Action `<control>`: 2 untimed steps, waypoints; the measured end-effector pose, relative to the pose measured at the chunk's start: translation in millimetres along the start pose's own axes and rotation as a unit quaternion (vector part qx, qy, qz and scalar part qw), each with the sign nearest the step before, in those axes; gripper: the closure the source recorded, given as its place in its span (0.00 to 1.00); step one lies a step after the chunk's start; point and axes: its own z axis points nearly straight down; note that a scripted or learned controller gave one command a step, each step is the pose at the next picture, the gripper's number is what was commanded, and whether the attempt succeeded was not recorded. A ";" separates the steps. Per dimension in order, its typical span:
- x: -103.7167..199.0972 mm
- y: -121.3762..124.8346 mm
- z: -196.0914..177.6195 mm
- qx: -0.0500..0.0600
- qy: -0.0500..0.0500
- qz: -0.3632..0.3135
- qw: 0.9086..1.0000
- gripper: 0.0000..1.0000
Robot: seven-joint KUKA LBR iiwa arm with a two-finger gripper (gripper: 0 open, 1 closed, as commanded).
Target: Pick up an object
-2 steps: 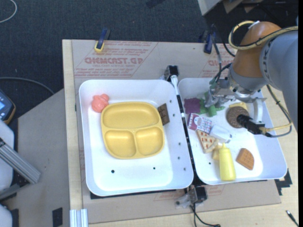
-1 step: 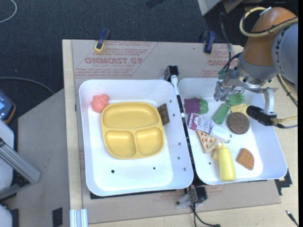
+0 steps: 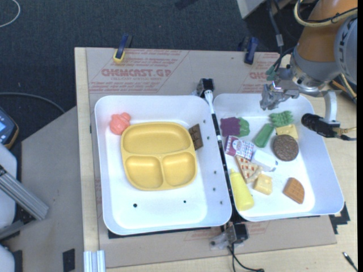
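**Arm poised over the far edge of the right bin**

The grey arm with its orange band (image 3: 324,35) reaches in from the upper right, its wrist bent downward so that the end effector (image 3: 273,99) hangs above the far rim of the right white bin (image 3: 326,180). Nothing can be seen between its tips, and how far apart they stand cannot be told from this angle.

The right bin holds a cluster of toy foods well below and beside the end effector: a purple bunch of grapes (image 3: 229,126), a green leafy piece (image 3: 281,118), a green pod-shaped piece (image 3: 264,135), a round brown cookie (image 3: 285,147), a yellow cheese wedge (image 3: 263,184), an orange bread slice (image 3: 294,190), a yellow squeeze bottle (image 3: 241,190) and a small pink-and-white carton (image 3: 240,148). The green leafy piece lies nearest the end effector.

The left white bin (image 3: 108,169) carries a yellow three-compartment plastic plate (image 3: 159,154), with a pink-orange toy (image 3: 119,123) near its far left corner and a brown chocolate bar (image 3: 195,136) touching its right edge. Both bins sit on a cardboard-covered worktop (image 3: 170,69).
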 end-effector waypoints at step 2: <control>30.0 -36.2 -36.3 0.005 0.002 0.000 1.000 1.00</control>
